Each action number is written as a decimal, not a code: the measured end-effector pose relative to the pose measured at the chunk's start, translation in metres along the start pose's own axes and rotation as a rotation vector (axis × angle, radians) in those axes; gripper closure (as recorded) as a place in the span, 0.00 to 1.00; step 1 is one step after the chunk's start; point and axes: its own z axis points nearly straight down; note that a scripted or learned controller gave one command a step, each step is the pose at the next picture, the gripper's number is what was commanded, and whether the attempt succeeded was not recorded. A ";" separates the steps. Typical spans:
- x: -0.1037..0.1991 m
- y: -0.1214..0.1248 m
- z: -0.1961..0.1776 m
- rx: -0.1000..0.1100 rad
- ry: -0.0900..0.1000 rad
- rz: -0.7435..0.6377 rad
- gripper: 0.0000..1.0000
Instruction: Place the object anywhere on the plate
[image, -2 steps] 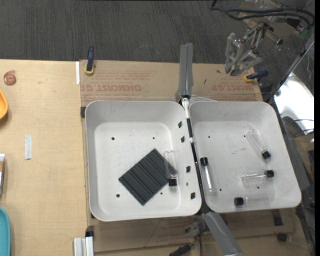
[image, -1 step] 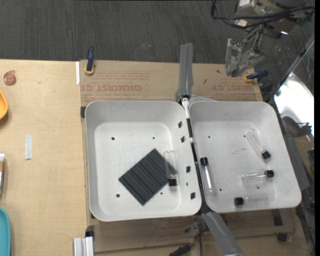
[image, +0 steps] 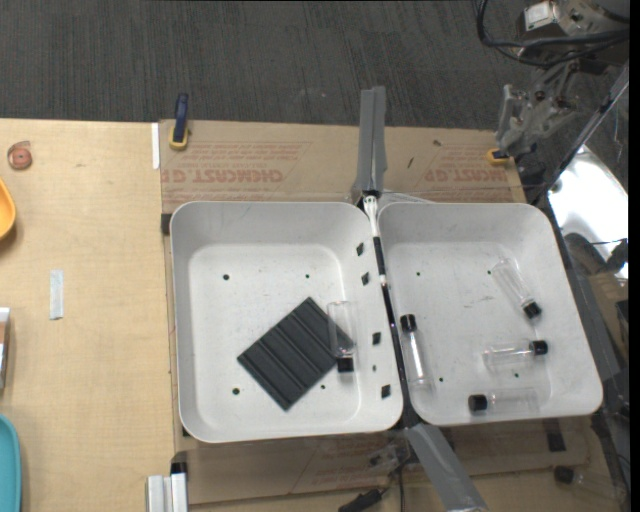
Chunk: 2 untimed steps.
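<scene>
A dark grey ribbed plate (image: 290, 352) lies tilted on the floor of the left bin (image: 200, 300). A clear tube with a black cap (image: 341, 335) lies along the plate's right corner, partly over it, cap toward the front. The right bin (image: 560, 290) holds several more clear capped tubes: one (image: 412, 352) by its left wall, one (image: 515, 287) at the upper right, and two (image: 510, 356) (image: 503, 402) near the front right. The gripper (image: 522, 118) hangs at the top right, behind the right bin's far corner and well away from all tubes.
Cables and arm hardware (image: 570, 40) crowd the top right corner. Cardboard (image: 260, 165) lies under the bins, held by clamps (image: 180, 120). A metal bar (image: 372, 140) runs back between the bins. An orange object (image: 5, 215) and a teal one (image: 8, 465) sit at the far left.
</scene>
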 end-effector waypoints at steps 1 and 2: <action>-0.023 0.004 0.000 0.000 -0.001 -0.268 1.00; 0.045 -0.008 0.000 -0.001 -0.001 -0.368 1.00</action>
